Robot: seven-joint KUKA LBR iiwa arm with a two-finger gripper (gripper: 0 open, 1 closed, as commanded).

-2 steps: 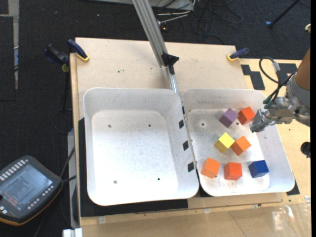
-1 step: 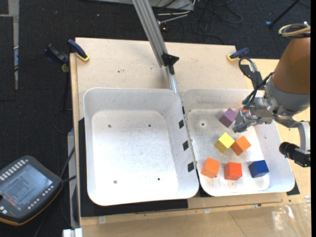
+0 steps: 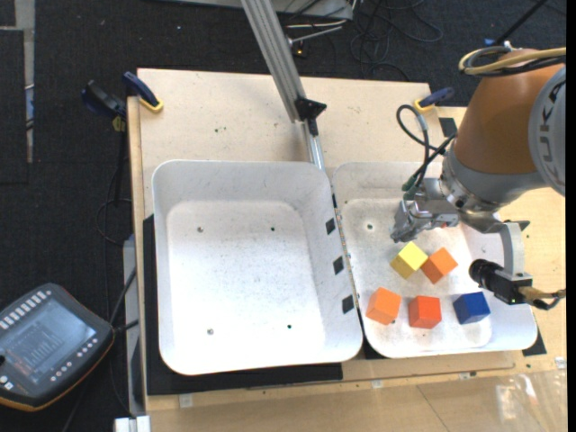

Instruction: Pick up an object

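Blue cube (image 3: 471,308) (front row), yellow cube (image 3: 409,258) just below jaws (image 3: 411,224)

You've got five cubes: three orange (image 3: 384,305) (image 3: 425,312) (image 3: 440,265), one yellow (image 3: 409,259), one blue (image 3: 471,308). Two bins (image 3: 171,187) (image 3: 360,183).

Grey arm with orange band angled in from the right, claw (image 3: 409,223) low, perhaps pointing straight down.
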